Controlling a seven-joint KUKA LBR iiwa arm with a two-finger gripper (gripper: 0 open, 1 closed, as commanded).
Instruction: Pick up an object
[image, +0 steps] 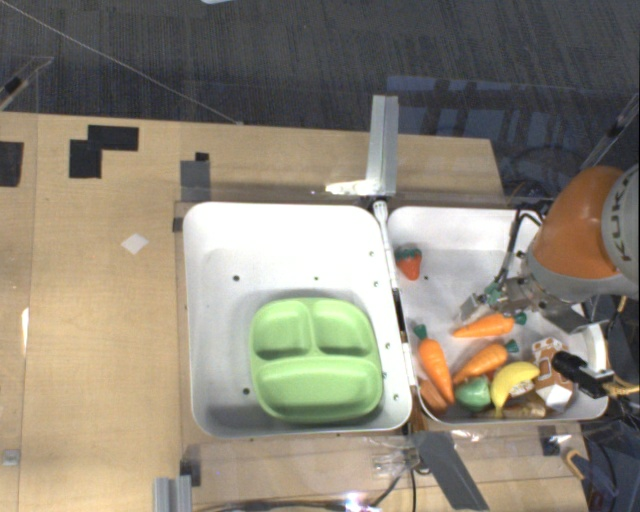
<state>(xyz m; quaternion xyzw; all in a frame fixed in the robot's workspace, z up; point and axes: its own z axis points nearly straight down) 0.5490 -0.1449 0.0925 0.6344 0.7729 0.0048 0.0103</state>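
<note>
A robot arm's gripper (497, 297) hangs low in the right bin (455, 232), just above an orange toy carrot (484, 326); whether it is released or clenched cannot be told. More carrots, a banana (515, 379) and a strawberry (408, 262) lie nearby. A green divided tray (315, 358) sits in the left bin (230, 250).
</note>
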